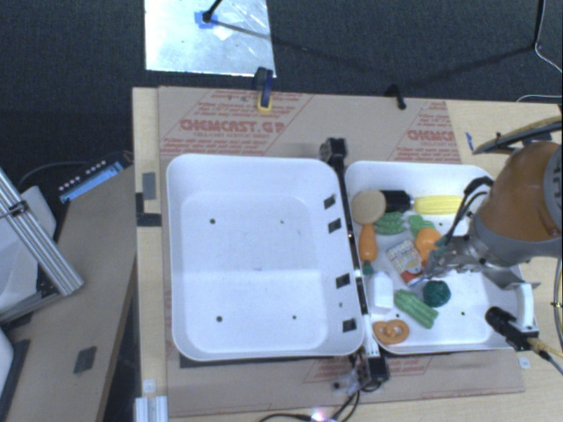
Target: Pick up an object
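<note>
Under the bins, board (pixel 230 123) marked "CHEMCAST GP", fingers (pixel 434 269) over rt bin (pixel 471 331), grip state unclear

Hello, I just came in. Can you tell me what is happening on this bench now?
A grey and orange robot arm reaches in from the right, over the right bin. This bin holds small toy foods: a corn cob, a carrot, a green cucumber, a pretzel and others. The hand is low among them, near a dark green round piece. I cannot tell whether it has grasped anything.
</note>
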